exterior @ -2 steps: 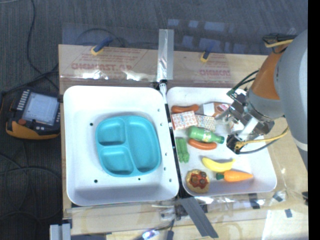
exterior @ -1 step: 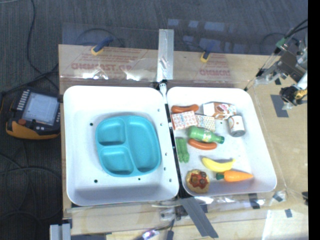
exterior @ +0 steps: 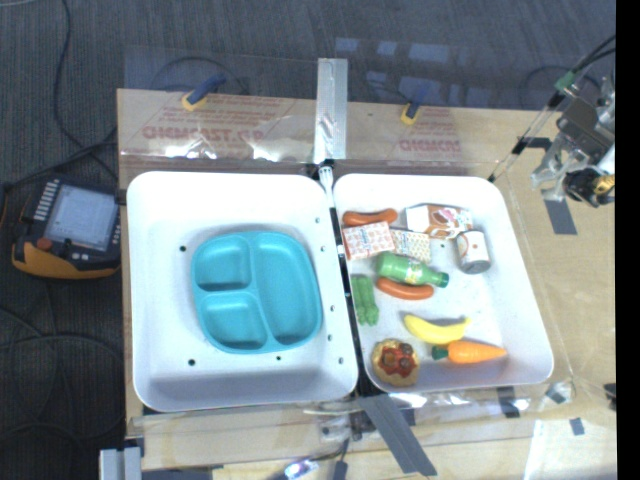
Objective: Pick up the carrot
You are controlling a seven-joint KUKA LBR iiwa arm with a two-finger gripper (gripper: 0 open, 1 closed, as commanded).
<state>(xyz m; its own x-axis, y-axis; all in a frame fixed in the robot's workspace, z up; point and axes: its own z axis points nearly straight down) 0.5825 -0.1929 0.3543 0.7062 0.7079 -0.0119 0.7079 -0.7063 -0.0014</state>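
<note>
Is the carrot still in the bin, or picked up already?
In the bin. The carrot lies flat on the right bin's floor, beside the banana.

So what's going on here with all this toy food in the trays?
A robot arm is meant to pick up the carrot, which lies near the front edge of the right bin, next to a banana and a small pizza. Nothing is being handled yet: the gripper sits off to the upper right, outside the bin and well away from the carrot. The left bin holds a blue divided plate.
</note>
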